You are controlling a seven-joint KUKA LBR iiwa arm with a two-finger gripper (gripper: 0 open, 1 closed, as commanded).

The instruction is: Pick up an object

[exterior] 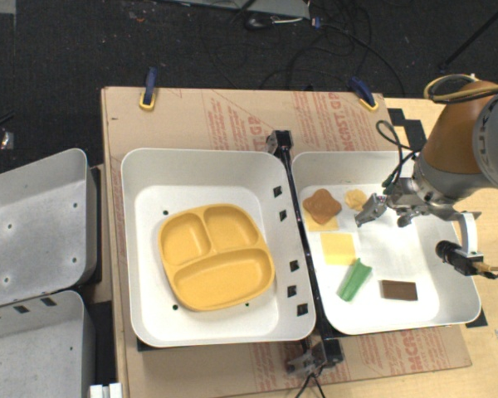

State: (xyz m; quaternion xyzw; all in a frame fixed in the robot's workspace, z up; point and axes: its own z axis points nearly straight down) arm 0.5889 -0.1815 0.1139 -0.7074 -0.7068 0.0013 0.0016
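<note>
The right bin (448,309) holds several small items: a round brown piece (321,206), a small yellow chunk (356,198), a flat yellow square (339,248), a green stick (354,280) and a dark brown bar (397,289). My gripper (388,214) hovers over the upper middle of this bin, just right of the yellow chunk and above the yellow square. Its two fingers stand apart, open, with nothing between them.
A yellow divided plate (217,255) lies in the left bin (141,305). A black divider (295,222) runs between the bins. The grey and orange arm (461,139) reaches in over the right bin's far right corner. Grey trays (33,222) sit off to the left.
</note>
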